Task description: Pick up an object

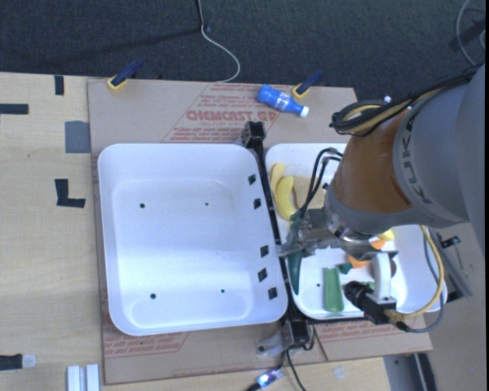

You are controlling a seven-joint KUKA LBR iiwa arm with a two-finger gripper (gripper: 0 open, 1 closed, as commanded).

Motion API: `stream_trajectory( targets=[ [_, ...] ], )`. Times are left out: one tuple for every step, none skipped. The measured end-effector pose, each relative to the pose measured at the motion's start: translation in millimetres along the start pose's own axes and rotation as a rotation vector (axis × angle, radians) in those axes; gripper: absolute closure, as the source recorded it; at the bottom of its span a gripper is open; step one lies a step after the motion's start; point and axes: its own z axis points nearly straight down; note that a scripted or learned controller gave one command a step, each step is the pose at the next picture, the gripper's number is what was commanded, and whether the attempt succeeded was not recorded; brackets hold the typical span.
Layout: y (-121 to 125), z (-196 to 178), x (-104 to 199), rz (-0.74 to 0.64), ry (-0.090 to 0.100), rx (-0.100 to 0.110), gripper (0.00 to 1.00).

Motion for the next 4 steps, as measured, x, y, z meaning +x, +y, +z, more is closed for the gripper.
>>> stream_trajectory(
  targets=[
    [1.8, -110.6, 24.0, 0.004, -0.001, -0.011, 1.00],
    [-1.2, -57.7, -11.9, 0.014, -0.005, 0.005, 1.00],
    [-1.2, -23.2, 4.9, 0.010, -0.003, 0.006, 1.00],
    [26.2, 2.8, 69.2, 0.003, -0.002, 0.002, 1.00]
  ],
)
